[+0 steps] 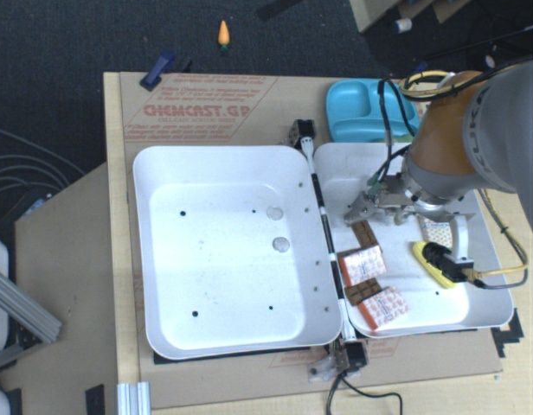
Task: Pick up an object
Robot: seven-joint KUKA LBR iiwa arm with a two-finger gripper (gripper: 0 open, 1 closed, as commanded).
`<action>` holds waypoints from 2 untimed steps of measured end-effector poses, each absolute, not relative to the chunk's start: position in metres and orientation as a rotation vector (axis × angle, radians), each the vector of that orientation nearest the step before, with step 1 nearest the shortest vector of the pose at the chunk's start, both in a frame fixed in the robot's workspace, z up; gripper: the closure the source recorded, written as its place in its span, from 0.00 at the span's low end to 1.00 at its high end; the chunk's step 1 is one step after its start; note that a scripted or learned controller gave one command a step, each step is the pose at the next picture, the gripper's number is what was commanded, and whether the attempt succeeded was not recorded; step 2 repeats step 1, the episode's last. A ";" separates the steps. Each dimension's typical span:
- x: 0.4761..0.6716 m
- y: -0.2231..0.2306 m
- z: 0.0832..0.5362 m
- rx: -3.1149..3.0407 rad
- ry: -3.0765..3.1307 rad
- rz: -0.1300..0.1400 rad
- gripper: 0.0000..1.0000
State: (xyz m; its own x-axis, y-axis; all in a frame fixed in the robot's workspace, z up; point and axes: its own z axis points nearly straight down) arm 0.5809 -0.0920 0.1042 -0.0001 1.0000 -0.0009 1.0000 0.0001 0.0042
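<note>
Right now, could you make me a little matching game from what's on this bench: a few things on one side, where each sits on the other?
Things:
1. blue tray
2. yellow object
3. red-and-white packets
4. small orange object

Places:
A. on the dark floor beyond the bench
B. in the right bin, near its left wall
C. on the bench behind the right bin
D. in the right bin, toward its right side

Pairs: 1-C, 2-D, 3-B, 4-A
</note>
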 end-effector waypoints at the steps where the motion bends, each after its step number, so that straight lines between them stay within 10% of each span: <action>1: 0.581 -0.092 0.114 2.218 2.218 0.005 1.00; 2: 0.581 -0.092 0.114 2.218 2.218 0.005 1.00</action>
